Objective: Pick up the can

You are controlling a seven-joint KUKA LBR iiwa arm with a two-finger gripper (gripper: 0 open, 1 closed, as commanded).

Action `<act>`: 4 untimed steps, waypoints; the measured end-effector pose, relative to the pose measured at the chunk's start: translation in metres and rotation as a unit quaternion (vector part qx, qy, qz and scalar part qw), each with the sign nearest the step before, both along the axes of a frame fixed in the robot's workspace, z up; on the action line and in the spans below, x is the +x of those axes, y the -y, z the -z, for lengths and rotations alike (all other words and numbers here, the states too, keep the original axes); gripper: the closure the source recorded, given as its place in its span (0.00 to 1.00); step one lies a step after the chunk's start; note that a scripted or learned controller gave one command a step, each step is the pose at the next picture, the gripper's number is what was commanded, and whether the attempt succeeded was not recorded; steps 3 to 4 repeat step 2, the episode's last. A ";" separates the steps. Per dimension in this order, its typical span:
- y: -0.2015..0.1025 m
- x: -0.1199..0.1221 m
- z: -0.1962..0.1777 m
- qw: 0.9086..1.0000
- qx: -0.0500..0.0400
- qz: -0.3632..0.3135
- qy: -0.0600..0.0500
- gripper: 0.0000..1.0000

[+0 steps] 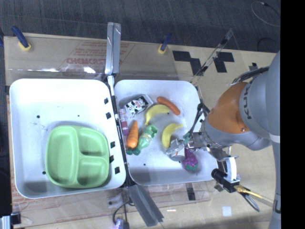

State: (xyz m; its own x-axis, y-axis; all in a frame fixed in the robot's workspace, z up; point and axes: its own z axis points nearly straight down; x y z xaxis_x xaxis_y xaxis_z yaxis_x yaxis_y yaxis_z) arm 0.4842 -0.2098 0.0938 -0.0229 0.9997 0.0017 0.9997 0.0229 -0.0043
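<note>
- Looking down at the right bin (pixel 157 178), I am seeing the can (pixel 174 149), a silvery thing, lying on its side on the white floor, toward the bin's right-hand wall.
- I am reading the end effector (pixel 189 140) as sitting right against the can's right end; I cannot tell whether it is spread or pressed together, and I am not seeing the can lifted off the floor.
- A purple toy fruit (pixel 191 161) is lying just beside the can, on the side nearer the bin's lower rim.
- A small banana (pixel 168 132) is lying just above the can, close to touching it.
- Farther up the bin, a second banana (pixel 156 111) is curving beneath an orange sausage-shaped toy (pixel 168 105).
- Toward the divider, a green toy bottle (pixel 144 138) is lying slanted next to a carrot (pixel 133 133), and a black-and-white patterned packet (pixel 135 105) is resting above them.
- The arm (pixel 233 116) is reaching in from the right, its orange band hanging over the bin's right wall.
- The left bin (pixel 28 94) is holding a green divided plate (pixel 76 157) in its lower half.
- Both bins are sitting side by side on the bench (pixel 62 51).
</note>
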 end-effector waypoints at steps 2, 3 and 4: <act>-0.071 0.011 -0.147 0.999 0.000 -0.049 0.002 1.00; -0.071 0.011 -0.147 0.999 0.000 -0.049 0.002 1.00; -0.071 0.011 -0.147 0.999 0.000 -0.049 0.002 1.00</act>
